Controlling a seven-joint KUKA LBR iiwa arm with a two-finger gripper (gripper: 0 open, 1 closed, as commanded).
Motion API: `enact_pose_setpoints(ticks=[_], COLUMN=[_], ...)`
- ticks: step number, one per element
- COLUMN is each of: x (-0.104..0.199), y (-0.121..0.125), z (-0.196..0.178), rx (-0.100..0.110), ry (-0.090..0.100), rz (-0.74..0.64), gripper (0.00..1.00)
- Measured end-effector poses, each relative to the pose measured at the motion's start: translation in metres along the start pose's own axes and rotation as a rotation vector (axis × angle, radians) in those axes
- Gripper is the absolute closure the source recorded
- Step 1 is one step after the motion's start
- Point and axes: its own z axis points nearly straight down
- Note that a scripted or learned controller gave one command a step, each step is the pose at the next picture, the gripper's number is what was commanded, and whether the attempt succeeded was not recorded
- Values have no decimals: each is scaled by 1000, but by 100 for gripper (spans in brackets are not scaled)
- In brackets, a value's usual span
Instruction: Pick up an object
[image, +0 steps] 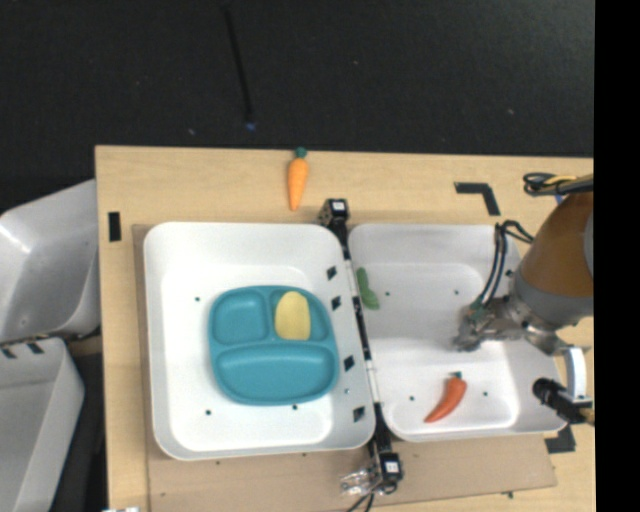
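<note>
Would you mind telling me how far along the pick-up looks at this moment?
Done: the gripper has reached into the right bin. In hand: nothing visible between its fingers. Left: the grasp itself; the red pepper lies on the bin floor nearer the camera, the green piece sits by the divider, and the yellow item rests in the blue tray.

A blue tray (270, 370) holding a yellow piece (292, 315) sits in the left bin (170, 400).
</note>
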Motion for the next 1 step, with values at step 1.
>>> enact_pose_setpoints(ticks=[1], x=[6], y=[6], z=[-47], rx=[-3], ry=[0], rz=[-10], gripper=[100])
